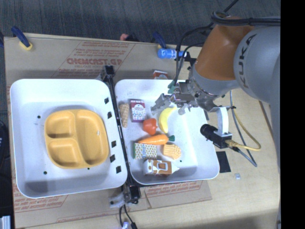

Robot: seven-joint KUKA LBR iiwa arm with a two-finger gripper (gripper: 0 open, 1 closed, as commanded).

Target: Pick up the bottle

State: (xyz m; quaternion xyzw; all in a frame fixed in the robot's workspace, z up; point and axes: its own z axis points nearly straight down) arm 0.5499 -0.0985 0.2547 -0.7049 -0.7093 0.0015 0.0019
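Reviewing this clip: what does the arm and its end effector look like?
A bulky grey arm with dark KUKA lettering and an orange band above the wrist. Black cables loop around the wrist. The end effector is a metallic grey assembly.

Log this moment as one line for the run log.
gripper: above right bin, over banana | holding: nothing seen | left bin: yellow tray | bottle: not identified

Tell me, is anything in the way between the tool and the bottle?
No clear bottle shows; the white-and-brown container at the near edge of the right bin seems likeliest. The tool hovers over the banana. The carrot and a yellow ridged piece lie between them, but nothing covers the container from above.
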